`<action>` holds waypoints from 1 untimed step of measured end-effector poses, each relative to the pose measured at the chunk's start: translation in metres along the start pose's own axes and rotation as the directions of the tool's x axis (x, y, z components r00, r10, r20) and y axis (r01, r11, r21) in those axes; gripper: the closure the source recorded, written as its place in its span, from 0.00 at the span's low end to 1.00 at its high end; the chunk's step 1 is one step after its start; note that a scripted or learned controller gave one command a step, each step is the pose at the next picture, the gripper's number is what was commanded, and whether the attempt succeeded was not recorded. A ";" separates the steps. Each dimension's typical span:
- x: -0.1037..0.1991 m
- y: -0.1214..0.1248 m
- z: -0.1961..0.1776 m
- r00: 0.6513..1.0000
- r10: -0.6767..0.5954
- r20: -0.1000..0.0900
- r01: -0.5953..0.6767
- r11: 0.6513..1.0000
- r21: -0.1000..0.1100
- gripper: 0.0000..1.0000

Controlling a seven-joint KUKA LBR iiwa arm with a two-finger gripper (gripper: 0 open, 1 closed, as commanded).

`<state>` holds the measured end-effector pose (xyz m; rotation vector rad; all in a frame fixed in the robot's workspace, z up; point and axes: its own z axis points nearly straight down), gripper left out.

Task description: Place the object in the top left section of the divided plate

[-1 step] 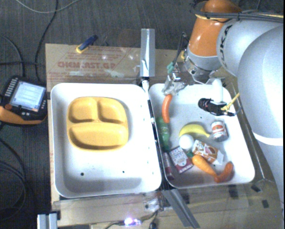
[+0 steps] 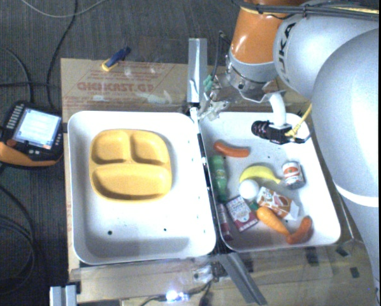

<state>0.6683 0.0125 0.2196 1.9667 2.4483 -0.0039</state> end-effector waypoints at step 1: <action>-0.006 -0.084 0.037 0.997 -0.071 -0.003 0.071 0.997 0.002 1.00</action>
